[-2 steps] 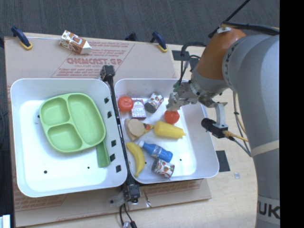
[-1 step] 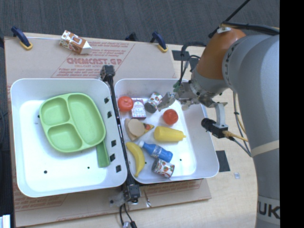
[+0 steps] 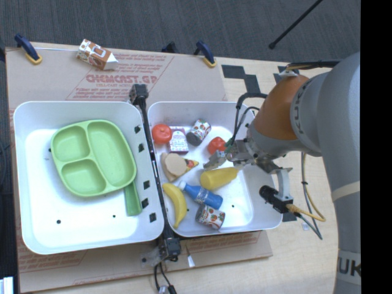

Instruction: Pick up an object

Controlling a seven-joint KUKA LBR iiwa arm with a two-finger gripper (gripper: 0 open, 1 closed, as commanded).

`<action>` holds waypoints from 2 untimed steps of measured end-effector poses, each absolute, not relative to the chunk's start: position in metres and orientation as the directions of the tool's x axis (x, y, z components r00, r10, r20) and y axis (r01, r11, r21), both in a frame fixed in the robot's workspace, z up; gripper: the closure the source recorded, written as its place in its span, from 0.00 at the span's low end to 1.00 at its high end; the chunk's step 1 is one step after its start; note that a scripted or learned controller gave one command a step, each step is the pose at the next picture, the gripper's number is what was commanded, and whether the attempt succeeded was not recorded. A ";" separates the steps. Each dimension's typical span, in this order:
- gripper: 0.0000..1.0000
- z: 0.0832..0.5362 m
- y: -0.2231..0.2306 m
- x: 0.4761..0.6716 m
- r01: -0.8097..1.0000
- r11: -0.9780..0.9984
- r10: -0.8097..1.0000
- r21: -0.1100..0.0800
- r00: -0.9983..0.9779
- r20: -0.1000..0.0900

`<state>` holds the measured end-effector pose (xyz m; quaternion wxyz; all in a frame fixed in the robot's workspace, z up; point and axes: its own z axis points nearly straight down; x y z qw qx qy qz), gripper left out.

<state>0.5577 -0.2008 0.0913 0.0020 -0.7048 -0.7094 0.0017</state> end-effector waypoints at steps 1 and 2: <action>1.00 0.102 -0.201 0.559 1.000 0.012 1.000 -0.005 -0.012 -0.001; 1.00 0.183 -0.211 0.514 1.000 0.004 1.000 -0.001 -0.004 0.000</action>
